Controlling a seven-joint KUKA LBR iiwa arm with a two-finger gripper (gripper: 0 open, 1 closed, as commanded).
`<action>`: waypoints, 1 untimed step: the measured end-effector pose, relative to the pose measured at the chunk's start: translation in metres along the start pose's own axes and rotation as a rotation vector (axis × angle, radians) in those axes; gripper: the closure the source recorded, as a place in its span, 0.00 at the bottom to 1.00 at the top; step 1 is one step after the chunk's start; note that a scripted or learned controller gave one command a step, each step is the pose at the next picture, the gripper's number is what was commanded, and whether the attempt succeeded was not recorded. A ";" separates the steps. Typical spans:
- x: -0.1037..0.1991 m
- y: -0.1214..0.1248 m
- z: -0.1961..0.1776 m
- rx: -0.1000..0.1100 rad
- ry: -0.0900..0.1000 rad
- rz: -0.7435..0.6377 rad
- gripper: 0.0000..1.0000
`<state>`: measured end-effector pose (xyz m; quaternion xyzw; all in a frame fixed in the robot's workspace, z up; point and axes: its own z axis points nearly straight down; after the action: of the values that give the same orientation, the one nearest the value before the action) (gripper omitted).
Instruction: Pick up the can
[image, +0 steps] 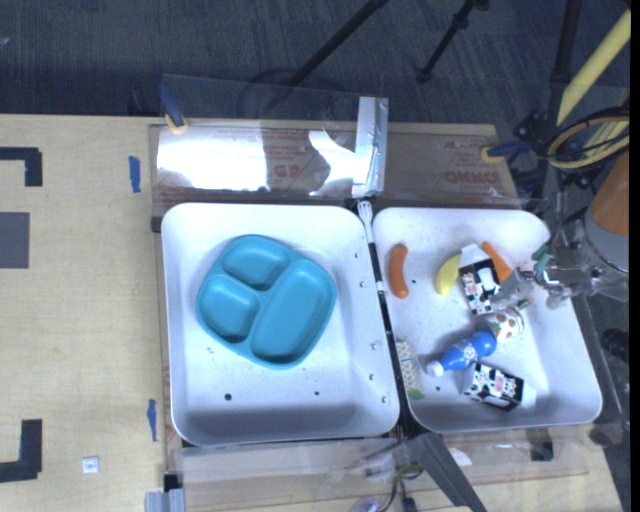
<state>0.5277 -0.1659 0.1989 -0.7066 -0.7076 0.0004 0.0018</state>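
Tabletop (70, 300): pale wood, with black and blue tape marks at its left side, probably position guides.
Left bin (190, 395): shallow and white, holding a blue plate (266, 300) with three compartments, set a little above the bin's middle.
Cardboard (300, 160): a flattened sheet behind both bins, under shiny clear plastic; red print shows on it but is too blurred to read.
Right bin (575, 380): white, touching the left bin along one edge, and crowded with small things.
Sausage (398, 270): orange-red, lying upright in the picture near the bin's left wall.
Banana (447, 274): a yellow toy, just right of the sausage.
Can (478, 283): this looks like the task's thing, a small black-and-white printed cylinder touching the banana, in the bin's upper middle; its label cannot be read.
Blue bottle (464, 354): lying tilted below the can, beside a small white patterned piece (506, 324).
Second printed item (495, 387): black and white, near the bin's front edge; writing unreadable.
Claw (528, 285): reaching in from the right, just beside the can, likely lining up a grasp; whether it is wide or narrow cannot be told, and nothing shows held in it.
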 end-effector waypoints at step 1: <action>-0.057 0.110 0.044 -0.006 -0.004 0.023 0.00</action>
<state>0.6381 -0.2223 0.1543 -0.7147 -0.6994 -0.0003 -0.0021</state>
